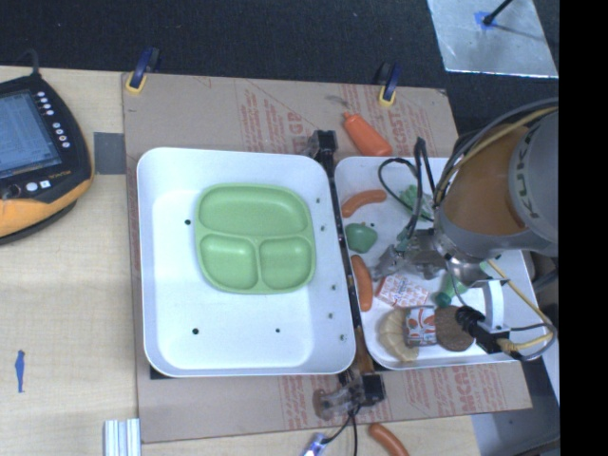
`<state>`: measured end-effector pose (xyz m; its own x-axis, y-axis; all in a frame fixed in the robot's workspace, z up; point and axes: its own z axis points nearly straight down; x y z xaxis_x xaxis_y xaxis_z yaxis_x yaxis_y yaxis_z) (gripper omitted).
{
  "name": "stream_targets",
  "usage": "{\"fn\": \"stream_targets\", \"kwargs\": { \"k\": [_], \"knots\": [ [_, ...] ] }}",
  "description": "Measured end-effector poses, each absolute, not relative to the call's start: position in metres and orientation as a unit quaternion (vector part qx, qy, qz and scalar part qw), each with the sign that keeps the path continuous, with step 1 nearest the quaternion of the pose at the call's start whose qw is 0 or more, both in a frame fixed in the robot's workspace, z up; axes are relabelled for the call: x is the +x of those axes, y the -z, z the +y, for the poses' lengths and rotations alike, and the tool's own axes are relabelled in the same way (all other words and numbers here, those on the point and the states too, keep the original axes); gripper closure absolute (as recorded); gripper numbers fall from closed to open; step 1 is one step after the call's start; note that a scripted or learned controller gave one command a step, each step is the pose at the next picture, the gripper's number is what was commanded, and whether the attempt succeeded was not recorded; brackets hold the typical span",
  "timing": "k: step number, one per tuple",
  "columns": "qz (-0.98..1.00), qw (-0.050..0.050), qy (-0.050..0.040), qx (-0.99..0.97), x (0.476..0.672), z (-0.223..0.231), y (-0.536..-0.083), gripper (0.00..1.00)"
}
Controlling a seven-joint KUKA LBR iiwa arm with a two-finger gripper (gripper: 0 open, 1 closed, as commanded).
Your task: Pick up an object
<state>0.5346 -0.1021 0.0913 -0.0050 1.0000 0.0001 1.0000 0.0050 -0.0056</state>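
My gripper [410, 255] hangs low in the right bin [518, 264], under the grey arm with its orange band [484, 193]. Directly beside it lie a white and red packet [404, 291] and a green toy piece [360, 236]. An orange sausage [364, 200] lies at the back of that bin, and another orange piece [362, 281] rests along its left wall. At the bin's front are a tan bread-like piece [392, 335], a small red and white pack [421, 326] and a brown disc [454, 331]. I see nothing held.
The left bin [171, 283] holds a green divided plate [255, 236]. An orange carrot [366, 134] lies on the cardboard behind the right bin, and another orange piece [389, 437] sits by the front edge. A teach pendant [38, 160] rests at far left. Cables loop around the wrist.
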Motion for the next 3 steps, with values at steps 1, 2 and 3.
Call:
{"fn": "stream_targets", "kwargs": {
  "k": [1,2,3],
  "knots": [
    [-0.710,0.001,-0.0030,-0.704,0.535,-0.104,-0.102,1.00],
    [-0.708,0.000,-0.0010,-0.706,0.564,-0.164,-0.150,1.00],
    [-0.708,0.001,-0.0011,-0.706,0.564,-0.163,-0.149,0.00]
  ]
}}
